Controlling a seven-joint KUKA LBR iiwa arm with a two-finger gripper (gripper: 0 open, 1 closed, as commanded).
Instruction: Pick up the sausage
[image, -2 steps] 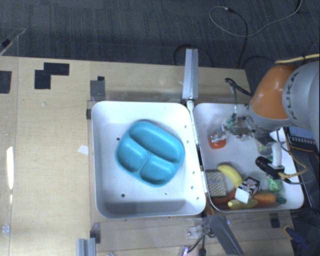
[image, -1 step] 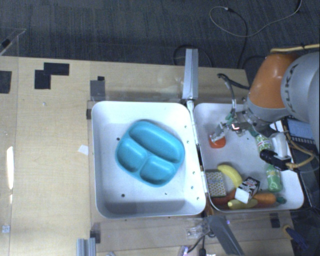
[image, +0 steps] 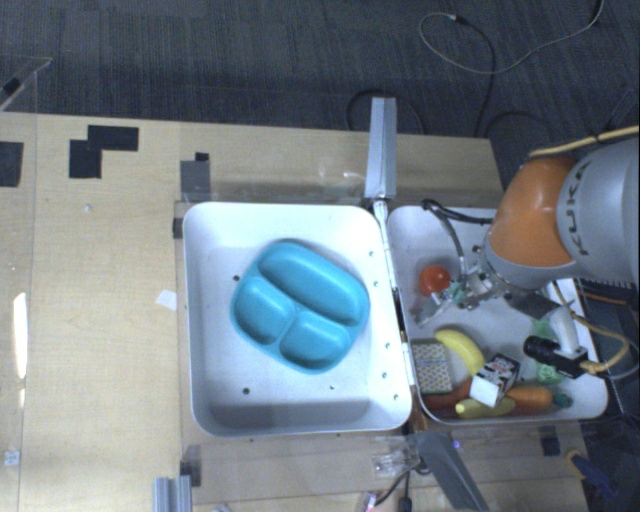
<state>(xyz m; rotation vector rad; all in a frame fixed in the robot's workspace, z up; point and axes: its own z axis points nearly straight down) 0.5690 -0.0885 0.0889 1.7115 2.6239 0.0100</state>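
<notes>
Two bins sit side by side on the table (image: 90, 330), and nearly all the trouble is packed into the right-hand one. The left bin (image: 205, 300) carries just a blue divided plate (image: 300, 303), so nothing there can hinder me.

Past the dividing rim, the right bin (image: 410, 235) is crowded. A red round thing (image: 435, 278) lies near its left wall, a banana (image: 460, 348) sits below it, a small meshed block (image: 430, 367) is beside that, and a little white and black box (image: 497, 376) leans in the heap. Along the front wall runs a long orange-red piece (image: 532, 398), which I take for the sausage (I can't be sure; a yellowish piece (image: 480, 407) lies touching its left end, and both are small and blurred).

That is the first danger: I might close on the wrong piece. The second is the wall. The sausage lies hard against the front rim with neighbours pressed to it, so coming down there could strike the rim or the box, or pinch two things together. A rounded, smooth piece could also squirt out sideways from a shallow grip.

My claw (image: 470, 290) hangs over the upper part of the right bin, just right of the red round thing, above the banana and well apart from the sausage. Whether it is apart or together I cannot tell, since my wrist and its cables hide that. I see nothing held in it, and cannot tell if it touches the bin floor.
</notes>
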